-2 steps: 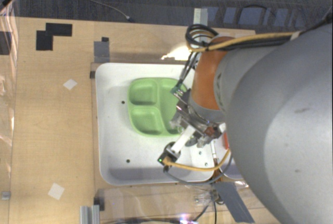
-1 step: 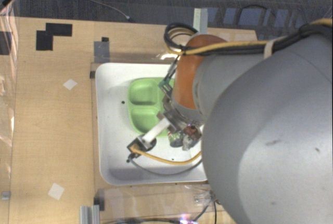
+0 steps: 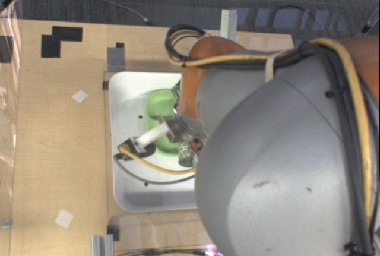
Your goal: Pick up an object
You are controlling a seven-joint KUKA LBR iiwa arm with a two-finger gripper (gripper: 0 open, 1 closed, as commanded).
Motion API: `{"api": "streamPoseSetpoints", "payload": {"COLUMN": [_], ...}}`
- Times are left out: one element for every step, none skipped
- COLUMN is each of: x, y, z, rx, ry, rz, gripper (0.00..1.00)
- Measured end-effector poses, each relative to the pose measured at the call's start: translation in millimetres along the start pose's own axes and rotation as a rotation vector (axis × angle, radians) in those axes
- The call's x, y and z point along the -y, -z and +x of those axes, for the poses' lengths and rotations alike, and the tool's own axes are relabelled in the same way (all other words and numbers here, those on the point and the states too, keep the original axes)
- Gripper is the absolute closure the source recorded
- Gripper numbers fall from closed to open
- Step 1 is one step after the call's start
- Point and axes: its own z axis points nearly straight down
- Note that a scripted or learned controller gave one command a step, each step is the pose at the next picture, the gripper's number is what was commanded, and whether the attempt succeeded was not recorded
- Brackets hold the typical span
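Reaching into white bin (image 3: 127,189), hanging gripper (image 3: 181,137) just over green object (image 3: 158,103), hiding grip state behind grey arm (image 3: 285,160), impossible telling spread or pinching

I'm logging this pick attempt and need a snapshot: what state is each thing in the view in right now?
green thing, lying on the bin floor, its right part hidden under the arm
bin, sitting on the bench, right side covered by the arm
arm, reaching down over the bin
gripper, low in the bin at the green thing; a hold cannot be told
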Motion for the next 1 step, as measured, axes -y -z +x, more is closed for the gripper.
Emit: {"api": "streamPoseSetpoints", "payload": {"x": [41.7], "y": [2.3], "z": [5.5], "rx": [-0.002], "ry": [-0.23], "rz": [0.001], "gripper": [1.0]}}
